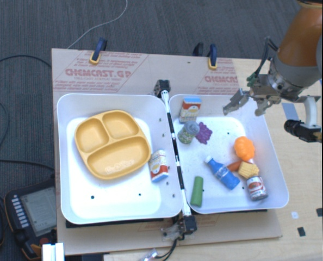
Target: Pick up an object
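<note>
Dark grey carpet surrounds the bench [96, 75], which carries two white bins: the left bin [69, 200] at centre-left holds a yellow divided plate [112, 144] and a small carton [159, 165]. Over the upper right edge of the right bin [275, 170] hangs the gripper [247, 103], fingers spread with nothing between them. Below it in that bin lie a second carton [190, 109], purple grapes [204, 132], a blue bottle [223, 173], an orange [244, 147], a can [256, 188] and a green cylinder [197, 191].
</note>
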You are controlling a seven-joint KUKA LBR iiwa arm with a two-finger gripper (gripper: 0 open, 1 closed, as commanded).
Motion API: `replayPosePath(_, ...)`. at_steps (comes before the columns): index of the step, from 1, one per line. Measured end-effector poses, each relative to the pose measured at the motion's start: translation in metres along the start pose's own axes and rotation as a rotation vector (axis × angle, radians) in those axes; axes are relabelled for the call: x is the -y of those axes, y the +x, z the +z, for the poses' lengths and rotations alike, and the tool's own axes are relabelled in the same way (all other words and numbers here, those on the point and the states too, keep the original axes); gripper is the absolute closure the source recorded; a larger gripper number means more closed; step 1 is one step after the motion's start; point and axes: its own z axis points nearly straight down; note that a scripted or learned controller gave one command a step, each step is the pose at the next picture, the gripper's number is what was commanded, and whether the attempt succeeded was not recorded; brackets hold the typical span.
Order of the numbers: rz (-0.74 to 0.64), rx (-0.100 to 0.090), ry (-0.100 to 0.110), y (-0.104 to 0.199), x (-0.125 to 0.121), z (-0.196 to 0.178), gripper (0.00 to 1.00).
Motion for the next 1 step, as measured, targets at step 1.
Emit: replayPosePath(1,0.0,0.0,0.0,0.0253,-0.0083,0.174,0.0)
